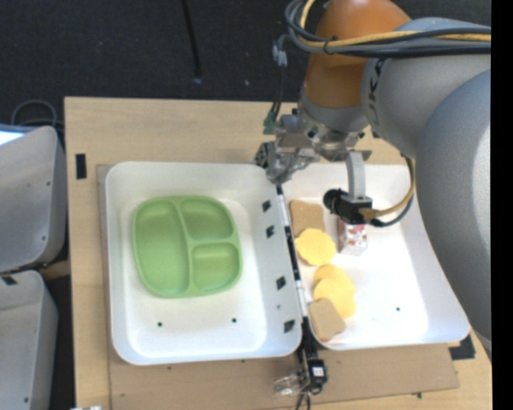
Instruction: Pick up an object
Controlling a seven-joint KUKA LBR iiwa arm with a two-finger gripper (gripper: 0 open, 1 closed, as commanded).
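Camera view looked down on the tabletop (pixel 85 114) with two white bins. Left bin (pixel 120 314) carried a green divided plate (pixel 187 245). Right bin (pixel 410 314) held yellow rounds (pixel 315 247), tan slabs (pixel 305 215) and a small white and red item (pixel 354 237), too blurred to identify. Hand (pixel 282 162) hung at the rear of the divider between bins; whether it was open or closed could not be told, and its wrist hid the right bin's rear.

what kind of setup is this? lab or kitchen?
Likely a robot lab test bench: a wooden bench bearing two white bins, a green divided plate and toy-like food pieces, with the arm's gripper above them.
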